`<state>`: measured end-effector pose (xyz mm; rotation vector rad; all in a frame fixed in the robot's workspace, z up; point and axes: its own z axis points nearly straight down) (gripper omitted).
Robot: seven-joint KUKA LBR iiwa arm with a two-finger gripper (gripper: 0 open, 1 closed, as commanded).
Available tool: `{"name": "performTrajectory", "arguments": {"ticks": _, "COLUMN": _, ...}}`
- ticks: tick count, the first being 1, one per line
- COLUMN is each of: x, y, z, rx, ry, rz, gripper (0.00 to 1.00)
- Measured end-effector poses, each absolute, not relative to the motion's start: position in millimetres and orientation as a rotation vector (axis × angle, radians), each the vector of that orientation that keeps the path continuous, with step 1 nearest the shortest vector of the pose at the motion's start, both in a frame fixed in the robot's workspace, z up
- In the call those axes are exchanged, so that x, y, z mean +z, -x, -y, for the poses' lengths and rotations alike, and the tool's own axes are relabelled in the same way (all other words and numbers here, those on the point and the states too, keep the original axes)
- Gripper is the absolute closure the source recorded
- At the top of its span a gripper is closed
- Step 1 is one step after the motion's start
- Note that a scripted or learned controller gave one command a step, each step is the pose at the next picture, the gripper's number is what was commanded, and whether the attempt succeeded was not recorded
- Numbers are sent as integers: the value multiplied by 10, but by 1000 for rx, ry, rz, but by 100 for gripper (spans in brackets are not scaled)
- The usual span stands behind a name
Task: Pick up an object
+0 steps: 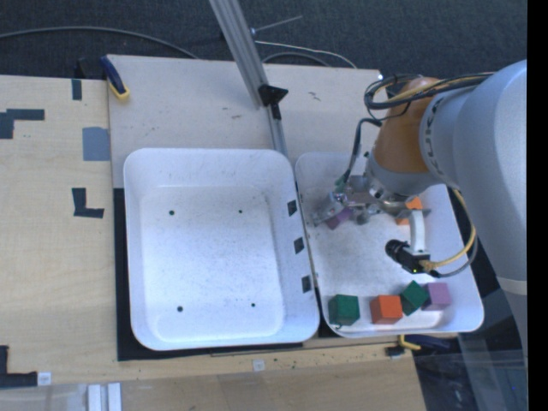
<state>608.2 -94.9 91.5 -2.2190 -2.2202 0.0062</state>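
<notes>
- Sitting at nine o'clock on the bench, the left bin [214, 247] is white and speckled.
- Right bin [360, 247] lies at three o'clock, touching it.
- Gripper [341, 210] hangs at that bin's eleven o'clock; a purple block [339, 219] sits at its tip, though whether it is clenched on it, I cannot tell.
- Along six o'clock: dark green cube [344, 308], orange cube [385, 308], green block [414, 296], lilac block [439, 294].

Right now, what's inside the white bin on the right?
The right bin holds two green blocks, an orange block and a purple block along its near edge. The pincer is at a small purple piece; the arm hides what lies beneath it.
</notes>
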Motion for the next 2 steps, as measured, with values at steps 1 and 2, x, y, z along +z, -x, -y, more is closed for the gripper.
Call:
{"name": "performTrajectory", "arguments": {"ticks": 1, "x": 1007, "y": -6088, "z": 935, "rx": 4, "ry": 2216, "rz": 2222, "gripper": 100}}
{"name": "performTrajectory", "arguments": {"ticks": 2, "x": 1962, "y": -5667, "z": 234, "rx": -6, "ry": 2213, "rz": 2229, "gripper": 100}}
